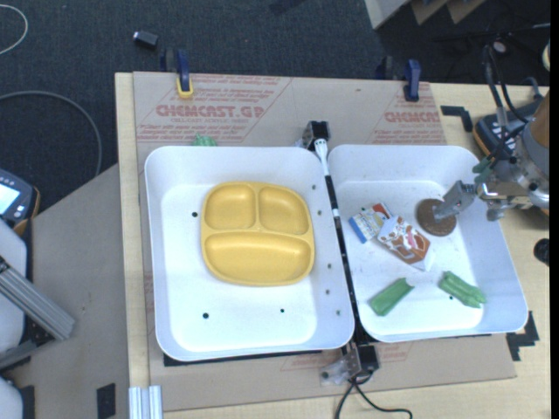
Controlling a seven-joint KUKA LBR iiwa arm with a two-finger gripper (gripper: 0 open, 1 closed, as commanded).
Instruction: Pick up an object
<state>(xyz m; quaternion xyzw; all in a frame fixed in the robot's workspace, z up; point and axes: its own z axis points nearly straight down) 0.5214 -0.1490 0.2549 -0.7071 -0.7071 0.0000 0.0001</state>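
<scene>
Objects for picking lie in the right bin (489, 317), and we can count five of them there. We start with the biggest things. We see a brown bench top (262, 103) with red letters on it, held by two blue clamps (182, 70) at the far edge. Two white bins sit on it side by side, touching in the middle. The left bin (175, 312) holds a big yellow plate (258, 234) with three parts, lying flat near the middle of that bin.

The arm (524, 160) comes in from the right, over the far right side of the right bin. Its gripper (458, 197) points toward the middle of that bin. The tip is right at a round brown thing (435, 217), like a little disc. We cannot tell if they touch, and we cannot tell if the hand is open or closed.

Just left of the disc lies a red and white packet (403, 238), tilted. A small blue and white packet (362, 225) lies just beside it, on its left. Nearer to us lie two green things, well apart from the gripper. One is a long green block (389, 296) near the front middle of the bin. The other is a bumpy green pod (461, 289) near the front right corner.
</scene>
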